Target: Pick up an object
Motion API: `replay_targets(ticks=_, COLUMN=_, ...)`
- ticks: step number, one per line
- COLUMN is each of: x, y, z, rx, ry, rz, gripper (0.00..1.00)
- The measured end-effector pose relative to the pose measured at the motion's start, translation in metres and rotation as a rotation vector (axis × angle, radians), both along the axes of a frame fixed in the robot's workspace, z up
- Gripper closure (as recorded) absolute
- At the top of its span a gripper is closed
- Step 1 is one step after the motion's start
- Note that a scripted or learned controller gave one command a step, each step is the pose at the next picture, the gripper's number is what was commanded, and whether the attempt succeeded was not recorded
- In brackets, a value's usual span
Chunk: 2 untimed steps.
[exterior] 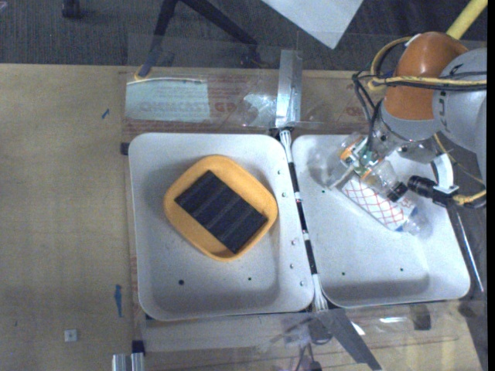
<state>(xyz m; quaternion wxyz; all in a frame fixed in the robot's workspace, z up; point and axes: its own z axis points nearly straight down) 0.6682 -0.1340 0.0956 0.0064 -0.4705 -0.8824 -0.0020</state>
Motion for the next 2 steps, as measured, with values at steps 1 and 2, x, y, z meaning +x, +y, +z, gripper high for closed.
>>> replay_targets(ticks=1, x=-0.001, y=0.001, z=0.008, rx=0.002, ry=0.005, rz=-0.001, gripper=1.0)
replay_targets(ticks=2, x=0.0, y=0.026, z=0.102, rx=-0.01, ry=-0.017, rz=0.222, gripper=1.0)
